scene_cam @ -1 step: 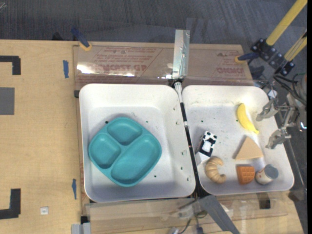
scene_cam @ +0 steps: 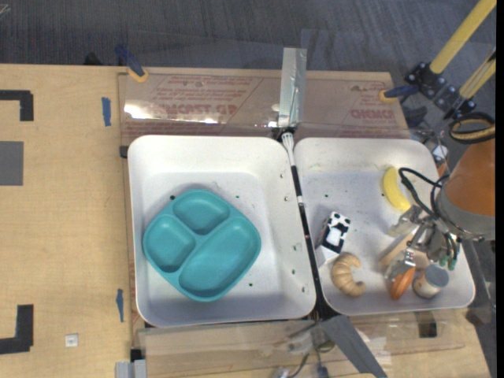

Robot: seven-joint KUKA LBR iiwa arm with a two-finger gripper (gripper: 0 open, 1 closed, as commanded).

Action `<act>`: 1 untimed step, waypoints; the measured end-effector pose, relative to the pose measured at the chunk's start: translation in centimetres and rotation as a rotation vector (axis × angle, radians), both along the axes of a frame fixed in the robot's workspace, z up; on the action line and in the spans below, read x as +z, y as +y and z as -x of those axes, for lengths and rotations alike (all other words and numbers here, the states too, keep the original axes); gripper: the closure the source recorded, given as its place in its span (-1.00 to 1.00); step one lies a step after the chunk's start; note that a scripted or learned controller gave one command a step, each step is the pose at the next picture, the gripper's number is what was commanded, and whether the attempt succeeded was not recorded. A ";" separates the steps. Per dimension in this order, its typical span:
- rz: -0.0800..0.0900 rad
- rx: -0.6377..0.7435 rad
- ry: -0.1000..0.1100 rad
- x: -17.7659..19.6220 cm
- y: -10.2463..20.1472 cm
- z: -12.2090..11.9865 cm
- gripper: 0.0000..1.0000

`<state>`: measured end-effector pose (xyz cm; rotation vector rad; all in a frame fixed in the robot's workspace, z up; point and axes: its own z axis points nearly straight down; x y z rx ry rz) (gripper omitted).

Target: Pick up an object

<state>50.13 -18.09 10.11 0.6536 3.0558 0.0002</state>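
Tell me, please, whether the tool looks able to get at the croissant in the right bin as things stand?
Probably yes. The croissant lies uncovered on the right bin's floor, apart from the black-and-white toy, and the tool hangs just beside it with nothing between them.

The grey arm (scene_cam: 472,203), its orange band facing the camera, reaches in from the right edge and angles down and leftward, wrist cables looping alongside, its two-finger end effector (scene_cam: 409,252) lowered at the frame's lower right.
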 end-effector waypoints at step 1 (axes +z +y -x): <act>0.001 0.000 0.004 0.6 0.0 0.1 1.00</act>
